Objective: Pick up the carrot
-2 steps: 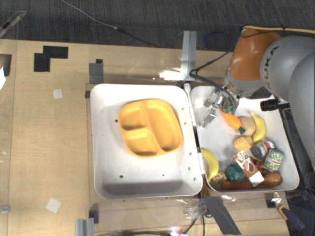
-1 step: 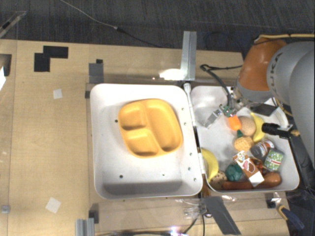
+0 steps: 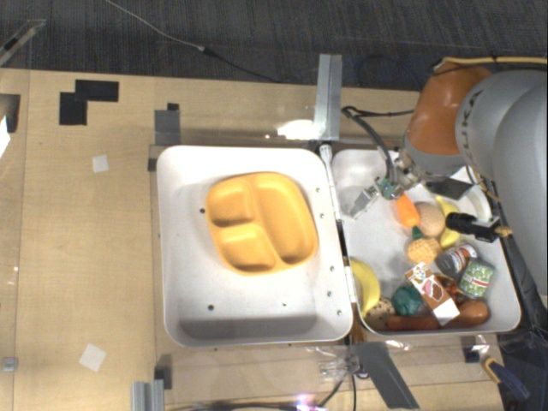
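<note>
Gripper (image 3: 383, 190) low in the right bin (image 3: 360, 168), beside the carrot (image 3: 407, 210).
Whether it's open or closed, I cannot tell. The carrot lies loose among piled toy food; the left bin (image 3: 184, 255) holds a yellow divided plate (image 3: 259, 221).

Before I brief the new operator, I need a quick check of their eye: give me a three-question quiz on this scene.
1. True or false: the yellow divided plate lies in the left bin.
2. Which bin holds the carrot? A left, B right.
3. Fill in: the banana lies against the right bin's ____ wall.

Key: 1 true; 2 B; 3 left.
</note>
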